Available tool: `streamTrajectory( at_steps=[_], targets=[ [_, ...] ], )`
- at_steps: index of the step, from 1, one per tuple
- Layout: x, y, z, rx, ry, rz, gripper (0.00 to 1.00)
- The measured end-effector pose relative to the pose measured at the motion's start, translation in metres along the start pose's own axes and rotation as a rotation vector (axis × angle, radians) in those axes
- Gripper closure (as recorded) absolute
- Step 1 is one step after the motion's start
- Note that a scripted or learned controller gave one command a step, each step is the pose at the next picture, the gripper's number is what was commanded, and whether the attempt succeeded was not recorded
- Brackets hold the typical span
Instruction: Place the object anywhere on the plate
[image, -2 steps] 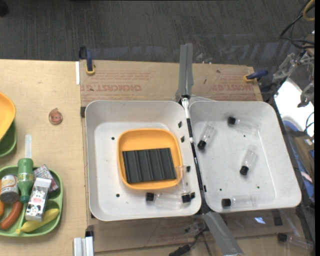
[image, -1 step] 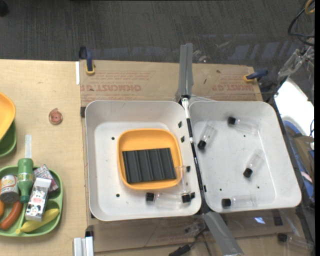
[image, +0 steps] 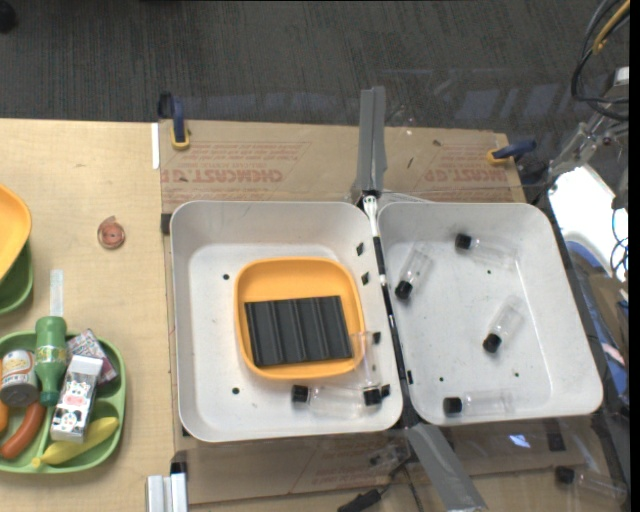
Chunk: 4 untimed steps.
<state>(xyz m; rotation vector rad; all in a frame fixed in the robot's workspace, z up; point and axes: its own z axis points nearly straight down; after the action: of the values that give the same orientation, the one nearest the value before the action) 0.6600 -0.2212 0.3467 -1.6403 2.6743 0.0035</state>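
The task's things are small clear vials with black caps, lying on their sides. Four lie in the right bin (image: 560, 330): one vial (image: 470, 243) near the far wall, one (image: 411, 274) close to the divider with its cap toward the near side, one (image: 502, 328) toward the middle right, tilted, cap nearest the camera, and one (image: 472, 404) along the near wall with its cap at its left end. Two further vials rest in the left bin (image: 200, 330), just beside the near edge of the plate: one (image: 318, 398) with its cap at the left, and one (image: 372, 394) in the near right corner, close to the divider. A clear vial body may also lie against the plate's right rim, but this is too faint to confirm. The plate (image: 298, 277) is orange, squarish with rounded corners, and sits in the middle of the left bin; a dark grey ribbed slab (image: 299, 331) covers its near half. No vial lies on the plate. Left of the bins, on the bench, a green tray (image: 110, 425) holds toy food, including a green bottle (image: 49, 358) and a small carton (image: 73, 396). The pincer's state cannot be told.
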Motion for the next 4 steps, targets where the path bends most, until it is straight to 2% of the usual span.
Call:
streamTrajectory(
  at_steps=[1, 2, 3, 4],
  targets=[
    [0.006, 0.012, 0.006, -0.001, 0.0, -0.289, 0.0],
    [0.0, 0.0, -0.03, 0.001, -0.001, -0.563, 0.0],
    [-0.008, 0.004, -0.016, -0.002, -0.002, -0.921, 0.0],
    [-0.01, 0.009, -0.065, -0.001, 0.0, -1.224, 0.0]
  ],
)
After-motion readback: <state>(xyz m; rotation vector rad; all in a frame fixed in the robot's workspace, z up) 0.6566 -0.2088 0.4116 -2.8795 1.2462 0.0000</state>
